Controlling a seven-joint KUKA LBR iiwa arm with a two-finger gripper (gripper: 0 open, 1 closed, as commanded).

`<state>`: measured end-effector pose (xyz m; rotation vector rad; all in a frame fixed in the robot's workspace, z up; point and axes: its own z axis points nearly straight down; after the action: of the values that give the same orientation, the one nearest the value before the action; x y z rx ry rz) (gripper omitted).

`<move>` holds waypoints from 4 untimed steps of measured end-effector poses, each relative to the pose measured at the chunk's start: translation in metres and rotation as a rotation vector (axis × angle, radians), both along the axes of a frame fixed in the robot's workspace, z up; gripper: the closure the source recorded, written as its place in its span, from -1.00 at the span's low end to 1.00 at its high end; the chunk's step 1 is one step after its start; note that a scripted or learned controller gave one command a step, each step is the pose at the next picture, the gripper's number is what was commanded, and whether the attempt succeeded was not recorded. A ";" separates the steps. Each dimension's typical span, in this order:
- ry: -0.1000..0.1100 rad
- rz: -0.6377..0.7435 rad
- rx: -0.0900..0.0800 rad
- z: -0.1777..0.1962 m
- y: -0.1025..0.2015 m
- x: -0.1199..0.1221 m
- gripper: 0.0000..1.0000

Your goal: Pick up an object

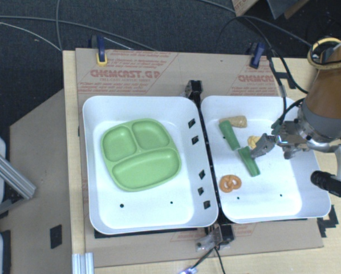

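Bins are sitting side by side on your tabletop [136,67]: the left bin [96,124] is carrying a green divided plate [141,153], lying flat with its two small compartments toward the far side and its one large compartment toward the near side. In the right bin [284,201] you are looking at a handful of small things. A green stick [229,136] is lying at a slant near the far left of that bin, and a tan lump [236,121] is resting just beside its upper end. A second green stick [250,162] is lying lower and further right, also slanted, and a small yellow piece [253,141] is showing just above it. An orange pretzel [230,182] is lying near the bin's left wall, apart from the sticks and closer to you. Your arm [327,96] is reaching in from the right, and the pincer [263,145] is hanging low over the right bin, its tip just beside the upper end of the second green stick and the yellow piece. Whether the pincer is released or clenched, you cannot tell from this angle, and nothing is showing clearly between its tips.
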<state>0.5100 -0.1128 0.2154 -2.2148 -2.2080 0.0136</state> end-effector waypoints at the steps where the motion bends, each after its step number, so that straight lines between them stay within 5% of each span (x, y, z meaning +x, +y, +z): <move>1: -0.014 0.004 -0.002 0.007 0.000 0.003 -1.00; 4: -0.012 0.003 -0.001 -0.132 0.004 0.009 -1.00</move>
<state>0.5194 -0.1084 0.0830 -2.2182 -2.2177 0.0021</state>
